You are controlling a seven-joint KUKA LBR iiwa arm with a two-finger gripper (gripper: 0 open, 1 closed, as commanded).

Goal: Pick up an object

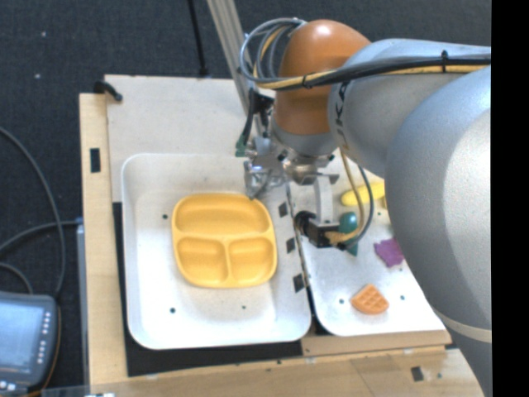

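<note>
A: Camera view, left side?
B: Left white bin on desk. Yellow divided tray lying flat near middle of that bin, three compartments up.

A: Right side?
B: Right white bin, touching left bin along shared edge. Orange waffle-shaped toy near front edge. Purple piece just behind it, apart. Yellow object further back, partly hidden by arm. Small teal ball just below yellow object.

A: Arm?
B: Grey arm with orange band, entering from right, covering much of right bin.

A: End effector?
B: End effector low over back right corner of left bin, just above tray's far edge. Released or clenched: cannot tell. Nothing seen between it and tray.

A: Off desk?
B: Screen device at lower left, on dark floor.
</note>
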